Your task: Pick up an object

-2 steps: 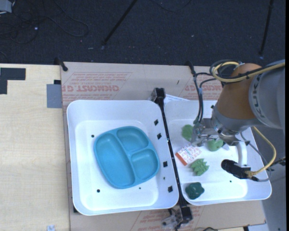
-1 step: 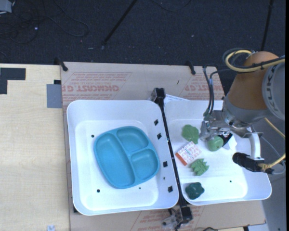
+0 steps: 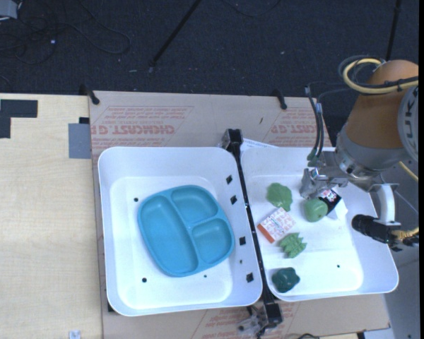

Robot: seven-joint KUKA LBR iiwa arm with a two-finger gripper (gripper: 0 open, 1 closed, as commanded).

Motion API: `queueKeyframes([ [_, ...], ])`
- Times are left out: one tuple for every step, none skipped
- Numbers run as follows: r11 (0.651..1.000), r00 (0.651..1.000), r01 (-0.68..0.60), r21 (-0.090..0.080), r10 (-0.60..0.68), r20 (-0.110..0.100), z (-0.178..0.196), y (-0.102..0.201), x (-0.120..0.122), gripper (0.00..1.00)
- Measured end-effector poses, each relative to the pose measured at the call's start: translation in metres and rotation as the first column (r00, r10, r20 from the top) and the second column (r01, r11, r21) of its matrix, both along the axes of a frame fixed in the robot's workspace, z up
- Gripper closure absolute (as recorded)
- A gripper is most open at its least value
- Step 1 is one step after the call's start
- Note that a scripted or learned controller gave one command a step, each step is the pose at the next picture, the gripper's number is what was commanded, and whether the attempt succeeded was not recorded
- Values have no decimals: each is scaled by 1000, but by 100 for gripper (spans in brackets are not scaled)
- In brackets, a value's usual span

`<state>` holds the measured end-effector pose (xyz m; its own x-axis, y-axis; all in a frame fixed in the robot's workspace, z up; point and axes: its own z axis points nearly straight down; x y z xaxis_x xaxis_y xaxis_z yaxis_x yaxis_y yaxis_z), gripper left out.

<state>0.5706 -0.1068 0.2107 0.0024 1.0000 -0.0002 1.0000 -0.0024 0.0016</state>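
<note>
In the left bin (image 3: pixel 120 189) you see a blue divided tray (image 3: pixel 186 229) lying flat and by itself, away from the arm. Across the black divider, the right bin (image 3: pixel 371 277) holds the loose pieces you could pick: a pale green lump (image 3: pixel 280 195) near the top, a red-and-white patterned card (image 3: pixel 276 225) just below it, a spiky green toy (image 3: pixel 292 245) beside the card, and a dark green piece (image 3: pixel 285 280) near the front wall. Further right, a rounded green object (image 3: pixel 315 210) sits just under the gripper (image 3: pixel 319 188), which is low over the bin, with a small black-and-white item (image 3: pixel 330 198) touching it. You cannot tell from this angle how the tool is set or whether it has anything in hold. I judge that the pick is not yet shown done: every object appears to rest on the bin floor, so the grasp and lift remain.
</note>
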Motion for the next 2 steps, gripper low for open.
queueKeyframes([
  [1000,1000,-5,3,6,-7,-6,52,-20,100],
  [1000,1000,-5,2,5,-6,2,93,-37,100],
])
